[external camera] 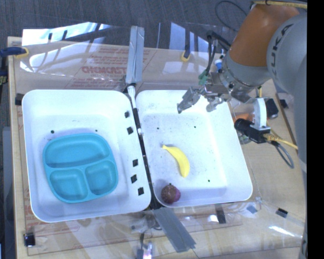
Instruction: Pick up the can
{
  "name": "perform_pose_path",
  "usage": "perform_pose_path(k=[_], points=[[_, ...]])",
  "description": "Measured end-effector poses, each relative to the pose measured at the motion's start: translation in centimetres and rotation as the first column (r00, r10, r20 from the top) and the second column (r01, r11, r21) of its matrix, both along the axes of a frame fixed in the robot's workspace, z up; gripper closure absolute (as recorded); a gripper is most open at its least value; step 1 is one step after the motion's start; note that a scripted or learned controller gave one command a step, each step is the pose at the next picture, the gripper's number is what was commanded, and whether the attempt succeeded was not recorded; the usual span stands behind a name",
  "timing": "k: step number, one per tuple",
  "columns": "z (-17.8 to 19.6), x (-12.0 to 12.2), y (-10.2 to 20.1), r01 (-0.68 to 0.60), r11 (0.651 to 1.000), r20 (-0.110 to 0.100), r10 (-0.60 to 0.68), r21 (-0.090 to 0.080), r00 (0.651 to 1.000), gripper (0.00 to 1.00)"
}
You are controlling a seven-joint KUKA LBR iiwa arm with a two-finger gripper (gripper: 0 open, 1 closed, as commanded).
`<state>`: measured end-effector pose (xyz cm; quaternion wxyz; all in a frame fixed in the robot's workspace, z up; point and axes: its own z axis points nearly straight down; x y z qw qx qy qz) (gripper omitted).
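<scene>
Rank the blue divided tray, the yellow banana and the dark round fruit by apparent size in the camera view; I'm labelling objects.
1. Blue divided plastic tray, clearly largest.
2. Yellow banana.
3. Dark reddish round fruit, smallest, though it is not far behind the banana.

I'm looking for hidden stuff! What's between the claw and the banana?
Nothing: the camera view shows bare white bin floor between the claw and the banana.

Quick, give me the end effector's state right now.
End effector: open, nothing between its fingers, hovering over the far part of the right bin.
</scene>
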<state>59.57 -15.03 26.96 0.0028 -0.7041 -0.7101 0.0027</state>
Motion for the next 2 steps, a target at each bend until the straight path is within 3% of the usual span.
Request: perform_pose_path(k=[1, 2], points=[[-6.1, -3.4, -0.4, 0.111, 0.994, 0.000, -0.111, -0.001, 0.994, 0.00], [-15.6, -5.3, -3.1, 0.080, 0.997, -0.002, -0.080, 0.001, 0.997, 0.00]])
